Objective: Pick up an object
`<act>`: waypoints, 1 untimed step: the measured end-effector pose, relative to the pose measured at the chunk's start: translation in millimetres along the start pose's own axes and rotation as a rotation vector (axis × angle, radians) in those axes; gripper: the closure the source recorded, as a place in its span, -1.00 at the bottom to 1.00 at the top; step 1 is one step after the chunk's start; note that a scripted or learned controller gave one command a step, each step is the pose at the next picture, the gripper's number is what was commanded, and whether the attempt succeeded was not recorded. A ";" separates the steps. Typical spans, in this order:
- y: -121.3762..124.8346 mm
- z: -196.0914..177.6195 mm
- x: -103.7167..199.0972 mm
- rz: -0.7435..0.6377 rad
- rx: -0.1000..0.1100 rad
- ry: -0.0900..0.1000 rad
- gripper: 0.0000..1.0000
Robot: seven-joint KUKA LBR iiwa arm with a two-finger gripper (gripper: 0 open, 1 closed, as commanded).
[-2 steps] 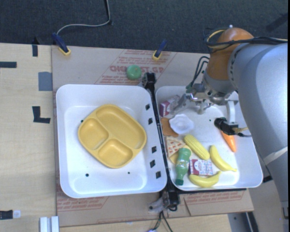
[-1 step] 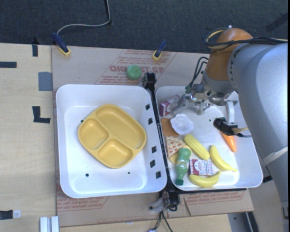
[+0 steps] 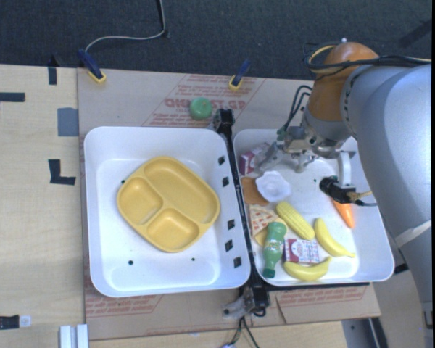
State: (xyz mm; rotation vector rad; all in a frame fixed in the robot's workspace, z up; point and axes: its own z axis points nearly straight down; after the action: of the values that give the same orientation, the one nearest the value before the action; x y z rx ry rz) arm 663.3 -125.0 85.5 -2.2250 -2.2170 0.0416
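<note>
We see the claw (image 3: pixel 296 153) low over the upper part of the right bin (image 3: pixel 373 258), in the right half of the frame. We cannot tell whether it is spread or pressed together.

The things to pick all lie in that bin. A clear cup (image 3: pixel 274 187) sits just below the claw, and a dark red packet (image 3: pixel 248 162) lies to the left of it, against the bin's left wall. Lower down we find a corn cob (image 3: pixel 295 220), with a waffle-like piece (image 3: pixel 259 220) to its left and a banana (image 3: pixel 330 238) to its right. A green bottle (image 3: pixel 274 247) lies beside a red-and-white carton (image 3: pixel 303 251), whose label is too small for us to read. A second banana (image 3: pixel 307 270) lies along the bin's lower edge, touching the carton. A carrot (image 3: pixel 346 213) lies near the right wall.

The left bin (image 3: pixel 109 158) holds a yellow compartment tray (image 3: pixel 168 204), turned at a slant.

Both bins rest on a cardboard sheet (image 3: pixel 130 100) on the worktop (image 3: pixel 29 194). The sheet bears red print above the bins, too blurred for us to make out. A small green ball (image 3: pixel 200 108) sits on the cardboard above the left bin.
</note>
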 end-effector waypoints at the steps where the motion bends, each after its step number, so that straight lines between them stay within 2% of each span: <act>1: -0.2 0.1 1.1 0.000 0.001 0.000 -1.00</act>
State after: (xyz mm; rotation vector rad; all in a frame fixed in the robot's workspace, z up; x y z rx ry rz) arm 663.1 -123.9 85.4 -2.2242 -2.2164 0.0429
